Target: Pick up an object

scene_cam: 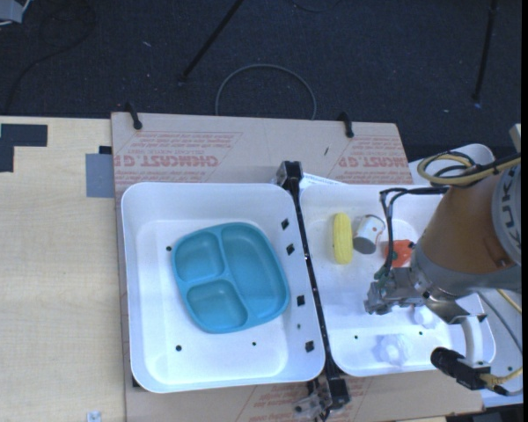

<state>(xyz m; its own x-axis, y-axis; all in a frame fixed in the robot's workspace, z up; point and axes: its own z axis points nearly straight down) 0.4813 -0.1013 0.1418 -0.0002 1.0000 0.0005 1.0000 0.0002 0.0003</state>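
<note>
We see the pincer [380, 299] low in the right bin [352, 359], right of frame centre; whether it is wide or narrow we cannot tell. The yellow corn cob [341, 237] lies up-left of it, apart, a small white cup [367, 233] just beside. A blue divided plate [230, 276] sits in the left bin [150, 341].

Light wooden bench [44, 280], dark floor beyond far edge. Brown printed cardboard sheet [246, 148] flat on bench. Two shallow white bins side by side on cardboard, touching along inner walls, black clips at the seam. Left bin [150, 359]: blue divided plate [230, 276] near centre. Right bin [352, 359]: yellow corn cob [342, 237], small white cup [367, 233] just beside it, orange item [399, 251], white piece [390, 349] at near wall.
</note>
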